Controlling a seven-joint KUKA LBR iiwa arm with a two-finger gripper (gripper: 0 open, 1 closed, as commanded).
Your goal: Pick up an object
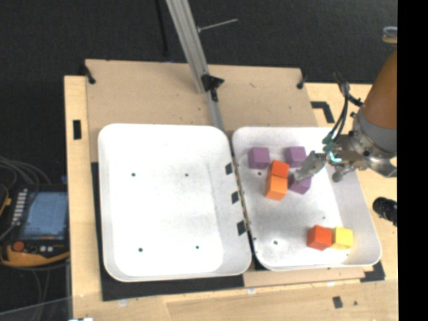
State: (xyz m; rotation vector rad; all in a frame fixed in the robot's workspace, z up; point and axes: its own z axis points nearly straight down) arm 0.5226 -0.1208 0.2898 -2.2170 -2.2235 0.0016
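The right bin (pixel 354 206) holds several blocks. Two purple cubes (pixel 259 156) (pixel 294 155) sit near its far side, and a third purple cube (pixel 301 185) lies beside a tall orange block (pixel 277 180). A red-orange cube (pixel 320 237) and a yellow cube (pixel 343 237) sit together near the front right. My gripper (pixel 324 171) hangs over the right half of this bin, open, with nothing between its fingers. Its left fingertip (pixel 305 170) is just above the third purple cube.
The left bin (pixel 167 199) lies beside the right one, with a ridge with black clips between them. A slanted metal rod (pixel 190 39) rises from the back of the bench. The grey and orange arm (pixel 381 105) comes in from the right.
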